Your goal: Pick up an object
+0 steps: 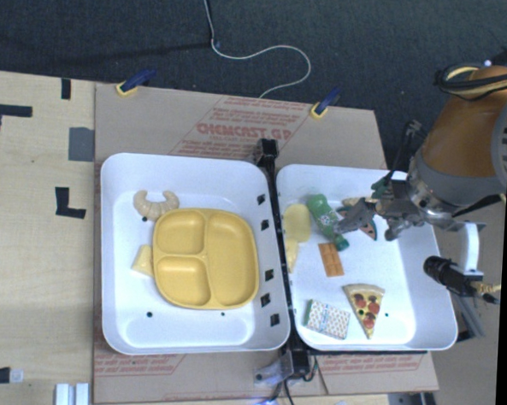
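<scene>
Red printing runs across the cardboard sheet (241,128) under the two bins, just above the left bin's far rim. It appears upside down from this camera and is too blurred to read with any certainty. A second patch of red print at the cardboard's near edge is equally illegible.

Even overhead light, soft shadows, slight blur, muted colours

A robotics lab: a wooden bench (29,226) marked with black tape, a cardboard sheet (232,128) clamped under two white bins (118,180), toy food such as a pizza slice (365,305), and a loose cable (246,51) over dark carpet (93,25).
</scene>
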You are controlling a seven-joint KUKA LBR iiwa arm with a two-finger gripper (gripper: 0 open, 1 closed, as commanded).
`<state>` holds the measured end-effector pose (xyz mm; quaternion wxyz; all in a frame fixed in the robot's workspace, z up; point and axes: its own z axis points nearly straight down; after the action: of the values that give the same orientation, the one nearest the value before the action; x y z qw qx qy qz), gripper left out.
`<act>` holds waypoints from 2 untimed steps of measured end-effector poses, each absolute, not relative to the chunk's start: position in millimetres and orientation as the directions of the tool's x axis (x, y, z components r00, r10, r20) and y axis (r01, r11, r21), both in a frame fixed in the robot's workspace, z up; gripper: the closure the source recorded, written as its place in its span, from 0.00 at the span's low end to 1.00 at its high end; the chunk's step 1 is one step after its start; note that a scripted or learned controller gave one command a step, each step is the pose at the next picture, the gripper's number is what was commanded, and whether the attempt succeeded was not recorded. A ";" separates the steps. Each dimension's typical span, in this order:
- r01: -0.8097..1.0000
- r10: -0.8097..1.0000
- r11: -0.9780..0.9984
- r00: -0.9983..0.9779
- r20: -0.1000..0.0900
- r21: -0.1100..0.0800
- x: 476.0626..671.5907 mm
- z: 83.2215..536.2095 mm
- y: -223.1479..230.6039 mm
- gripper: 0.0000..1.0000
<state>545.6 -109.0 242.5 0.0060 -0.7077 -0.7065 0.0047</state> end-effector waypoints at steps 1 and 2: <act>1.000 1.000 0.001 -0.001 0.000 -0.001 548.0 249.4 -108.8 0.00; 1.000 1.000 0.001 -0.001 0.000 -0.005 555.0 201.6 -112.4 0.00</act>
<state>555.0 -112.4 201.6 0.0015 -0.7067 -0.7075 0.0018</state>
